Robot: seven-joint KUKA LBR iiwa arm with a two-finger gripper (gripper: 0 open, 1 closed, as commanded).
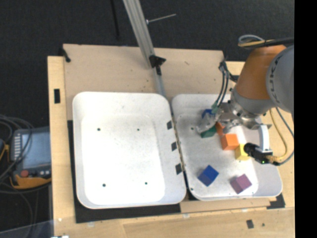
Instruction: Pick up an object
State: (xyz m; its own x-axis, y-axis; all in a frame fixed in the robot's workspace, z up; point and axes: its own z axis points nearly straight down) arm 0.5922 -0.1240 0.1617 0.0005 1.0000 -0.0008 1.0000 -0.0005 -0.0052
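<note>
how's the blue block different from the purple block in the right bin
Colour: the blue block is deep blue, the purple block dull violet. Place: the blue block sits nearer the divide between the bins, the purple block nearer the right bin's outer corner. Both are small cubes of similar size, lying free.

Tan wooden surface (109, 68), bearing two shallow white bins side by side. Right bin (190, 110) directly beneath the end effector (209, 125); left bin (121, 148) well off to its far side, edges nearly touching.
</note>
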